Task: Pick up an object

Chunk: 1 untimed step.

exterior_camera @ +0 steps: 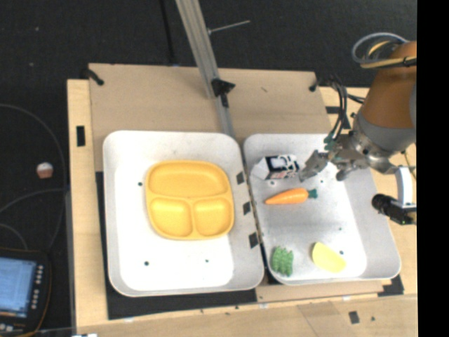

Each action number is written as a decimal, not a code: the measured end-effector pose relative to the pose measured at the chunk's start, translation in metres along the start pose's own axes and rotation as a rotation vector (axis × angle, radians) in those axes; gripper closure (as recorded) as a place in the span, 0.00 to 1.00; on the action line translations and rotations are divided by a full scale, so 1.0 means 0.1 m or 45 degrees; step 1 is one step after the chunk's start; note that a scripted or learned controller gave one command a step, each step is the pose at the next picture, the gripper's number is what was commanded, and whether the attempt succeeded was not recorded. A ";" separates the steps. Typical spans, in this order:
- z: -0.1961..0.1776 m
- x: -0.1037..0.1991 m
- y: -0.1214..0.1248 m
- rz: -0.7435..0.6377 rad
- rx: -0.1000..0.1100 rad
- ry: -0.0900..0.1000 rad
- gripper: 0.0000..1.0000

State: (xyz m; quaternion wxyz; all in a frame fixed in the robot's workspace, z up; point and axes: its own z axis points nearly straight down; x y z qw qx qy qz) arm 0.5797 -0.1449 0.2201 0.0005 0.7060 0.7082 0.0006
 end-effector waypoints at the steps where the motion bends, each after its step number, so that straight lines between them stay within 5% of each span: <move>1: 0.00 0.00 0.00 0.001 0.000 0.001 0.00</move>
